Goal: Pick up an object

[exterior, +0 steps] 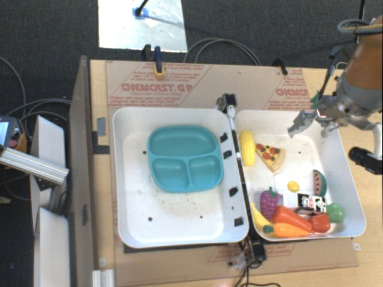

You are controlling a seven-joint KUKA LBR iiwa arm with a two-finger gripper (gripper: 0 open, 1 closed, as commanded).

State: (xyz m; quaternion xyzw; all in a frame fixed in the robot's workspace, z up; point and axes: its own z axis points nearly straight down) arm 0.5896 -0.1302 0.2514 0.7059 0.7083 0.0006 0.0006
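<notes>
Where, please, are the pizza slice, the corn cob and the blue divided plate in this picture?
pizza slice (269, 155): camera view, on the topped middle of the slice.
corn cob (246, 147): camera view, on the middle of the yellow cob.
blue divided plate (183, 140): camera view, on the bare top compartment.
</notes>
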